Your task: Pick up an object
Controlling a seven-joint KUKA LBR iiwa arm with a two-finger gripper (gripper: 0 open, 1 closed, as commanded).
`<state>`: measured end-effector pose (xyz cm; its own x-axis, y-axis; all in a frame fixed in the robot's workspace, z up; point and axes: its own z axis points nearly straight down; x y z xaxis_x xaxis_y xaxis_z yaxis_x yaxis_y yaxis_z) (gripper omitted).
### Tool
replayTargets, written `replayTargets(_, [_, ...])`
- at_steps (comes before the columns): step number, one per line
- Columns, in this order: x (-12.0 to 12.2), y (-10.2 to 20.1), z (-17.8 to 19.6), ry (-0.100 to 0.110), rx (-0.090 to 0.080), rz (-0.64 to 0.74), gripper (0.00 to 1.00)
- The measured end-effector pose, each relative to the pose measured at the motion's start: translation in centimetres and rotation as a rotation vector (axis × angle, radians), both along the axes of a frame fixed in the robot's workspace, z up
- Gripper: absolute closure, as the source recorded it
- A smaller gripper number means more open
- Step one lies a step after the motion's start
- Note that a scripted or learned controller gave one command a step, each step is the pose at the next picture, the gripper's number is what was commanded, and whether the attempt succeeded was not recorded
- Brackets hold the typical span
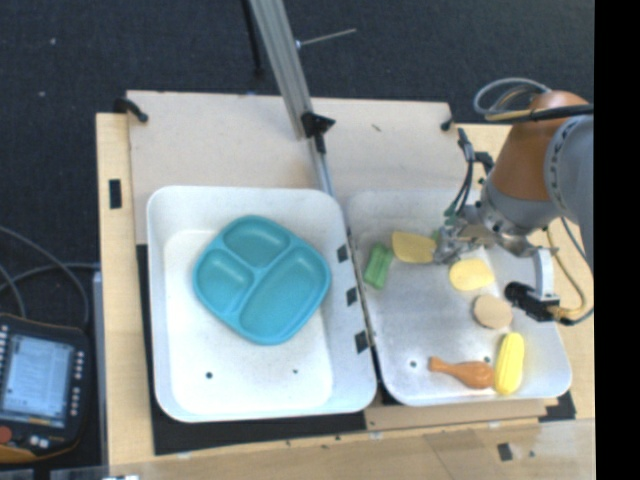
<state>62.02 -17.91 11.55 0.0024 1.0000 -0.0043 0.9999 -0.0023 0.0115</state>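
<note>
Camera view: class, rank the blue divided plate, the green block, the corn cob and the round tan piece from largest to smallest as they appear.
1. Blue divided plate, by far the largest.
2. Corn cob.
3. Green block and round tan piece look about alike, so they are left unranked.

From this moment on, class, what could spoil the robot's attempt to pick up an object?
1. The gripper sits between the yellow wedge and the pale yellow piece; it may nudge one and grasp neither.
2. The toys crowd the right bin, so a miss could shove the tan round into the corn.
</note>
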Motion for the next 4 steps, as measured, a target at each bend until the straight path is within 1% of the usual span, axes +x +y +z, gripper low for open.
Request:
replayTargets(1, [-0.1,0.2,4.4,0.007,0.003,0.004,1.0])
replayTargets(3, [-0.1,0.2,14.0,0.004,0.002,0.005,1.0])
replayTargets(4, [0.4,4.9,14.1,0.01,0.004,0.008,1.0])
